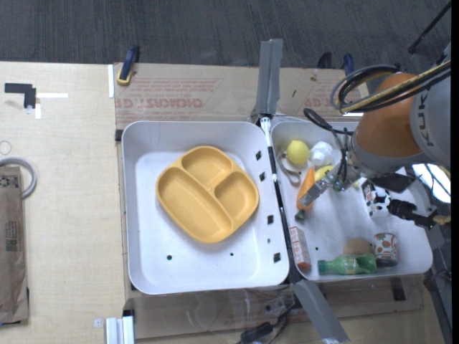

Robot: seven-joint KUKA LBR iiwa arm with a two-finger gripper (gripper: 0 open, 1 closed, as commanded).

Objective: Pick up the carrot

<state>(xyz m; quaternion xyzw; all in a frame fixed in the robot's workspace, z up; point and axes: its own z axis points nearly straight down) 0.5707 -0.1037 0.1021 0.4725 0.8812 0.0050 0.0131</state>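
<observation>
Carrot: the carrot (307, 184) lies in the right bin (412, 264), close to the left wall, slanted, its top end toward the lemon.
Gripper: the gripper (322, 187) is just beside the carrot, at its lower right side — it looks to touch it or nearly so. If the fingers are spread or closed I cannot tell; the parts are too small and the wrist covers them.
Hold: I do not see the carrot between the fingers, so I judge that it is not yet grasped.
Close neighbours: a yellow lemon (297, 151) and a white round object (322, 151) are just above the carrot; something yellow (324, 172) sits between them and the gripper.
Risk one: the carrot is slanted and near the wall — if the fingers close across a wrong axis, it can roll or slip out.
Risk two: the fingers may catch the yellow thing instead, because it is so near.
Risk three: a push sideways can press the carrot against the bin wall.
Farther things: a green bottle (347, 265), a small can (385, 249) and a black-and-white toy (376, 201) stay well apart; they should not disturb.
Left bin: the left bin (143, 264) bears a yellow divided plate (207, 193), not concerned here.
</observation>
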